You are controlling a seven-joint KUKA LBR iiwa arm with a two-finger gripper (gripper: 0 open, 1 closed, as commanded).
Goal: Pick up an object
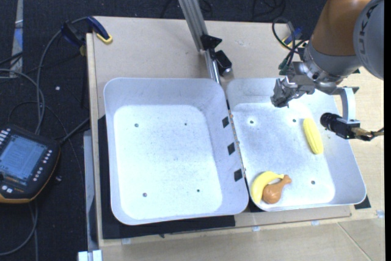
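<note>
One gripper [282,96] is in play, and it hangs over the rear part of the right bin [278,143], close to that bin's back left corner. Whether it is open or closed cannot be told from this angle, and nothing shows clamped in it. The bin floor directly below it is bare, so a descent from this pose would probably meet no object. The nearest candidate is a long yellow piece [313,135], lying flat on the bin floor to the gripper's right and nearer the front, apart from everything else. That isolation makes it the easier target, since both of its long sides are free for a grasp across its narrow width. Further toward the front edge, a banana [263,181] and an orange-brown piece [274,191] lie touching each other, tight against the bin's front left corner. The wall and the mutual contact leave little room there, so a grasp is likely to slip or take both. The grey and orange arm [345,21] reaches in from the right, which keeps the bin floor open to the camera. The left bin [165,156] sits alongside, its edge meeting the right bin's. Both bins rest on the counter [153,46]. The pick is judged not yet begun.
</note>
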